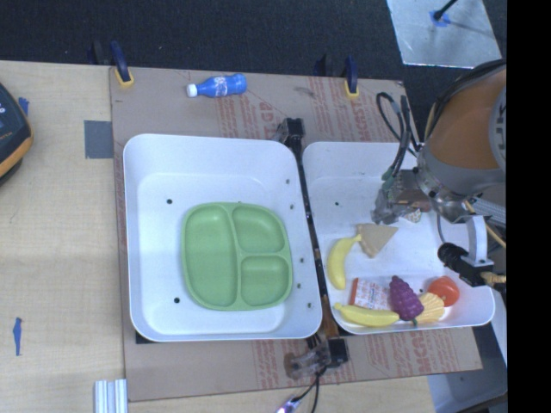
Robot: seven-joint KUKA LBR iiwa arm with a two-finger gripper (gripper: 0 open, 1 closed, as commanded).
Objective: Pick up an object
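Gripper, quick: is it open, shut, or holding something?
Grey two-finger gripper: cannot be told; it sits low in the right white bin, just above the tan wedge-shaped piece.

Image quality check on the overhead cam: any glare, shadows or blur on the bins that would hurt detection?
Camera view: lighting is even and soft; the left bin looks bright, near washed out beside the green tray; only faint shadows sit under the bananas in the right bin; the gripper is soft and hard to resolve; the grapes are sharp enough to identify.
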